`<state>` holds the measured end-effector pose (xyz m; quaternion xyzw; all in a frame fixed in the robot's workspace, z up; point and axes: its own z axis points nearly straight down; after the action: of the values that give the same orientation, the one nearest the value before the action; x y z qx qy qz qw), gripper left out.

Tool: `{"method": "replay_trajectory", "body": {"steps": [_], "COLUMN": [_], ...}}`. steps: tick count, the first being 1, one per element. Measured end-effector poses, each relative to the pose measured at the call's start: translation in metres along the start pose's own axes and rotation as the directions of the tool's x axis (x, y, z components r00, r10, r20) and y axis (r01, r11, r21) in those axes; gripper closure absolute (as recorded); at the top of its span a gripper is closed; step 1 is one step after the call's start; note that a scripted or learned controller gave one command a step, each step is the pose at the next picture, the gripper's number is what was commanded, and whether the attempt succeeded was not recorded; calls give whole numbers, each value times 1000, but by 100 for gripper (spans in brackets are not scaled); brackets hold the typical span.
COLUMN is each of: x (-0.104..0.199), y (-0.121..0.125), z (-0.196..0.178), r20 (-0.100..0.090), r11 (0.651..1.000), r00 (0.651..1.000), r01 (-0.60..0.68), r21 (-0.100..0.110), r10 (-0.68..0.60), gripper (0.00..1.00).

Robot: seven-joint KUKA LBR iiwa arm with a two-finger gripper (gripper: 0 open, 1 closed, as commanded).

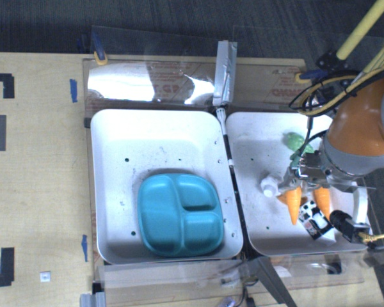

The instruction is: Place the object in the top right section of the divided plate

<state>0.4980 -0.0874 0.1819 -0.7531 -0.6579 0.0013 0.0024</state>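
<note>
the gripper (pixel 299 171) is hanging low over the right bin (pixel 256 235), near its middle right, under the grey wrist and the orange band of the arm (pixel 361 123), which is reaching in from the right. whether it is spread or pinched cannot be told, since the wrist body is covering most of it; nothing is showing plainly in its grasp.

just below the gripper an orange carrot-shaped piece (pixel 293 203) is lying on the bin floor, its tip pointing down toward the near wall. a second orange piece (pixel 323 200) is lying just to its right, partly under the arm. a small white object (pixel 269 187) is sitting just to the left of the first carrot, touching or nearly touching it. a green object (pixel 294 140) is resting further up the same bin, close to the arm's upper edge. a black-and-white item (pixel 315 219) is lying near the lower right corner, beside the carrots.

well apart, in the left bin (pixel 115 139), the blue divided plate (pixel 179 214) is sitting toward the near wall, its three sections showing bare blue floor. its top right section (pixel 198 194) is lying on the side closest to the wall between the two bins.
</note>
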Motion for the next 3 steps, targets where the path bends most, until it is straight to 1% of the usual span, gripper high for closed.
{"method": "replay_trajectory", "body": {"steps": [1,2,3], "x": [83,83,170], "y": [49,35,-21], "z": [0,0,1], "r20": [1,1,2], "r11": [990,1000,1000], "r00": [990,1000,1000], "r01": [139,-4,-30], "r21": [-4,2,2], "r10": [-139,4,30], "gripper": [100,100,100]}}
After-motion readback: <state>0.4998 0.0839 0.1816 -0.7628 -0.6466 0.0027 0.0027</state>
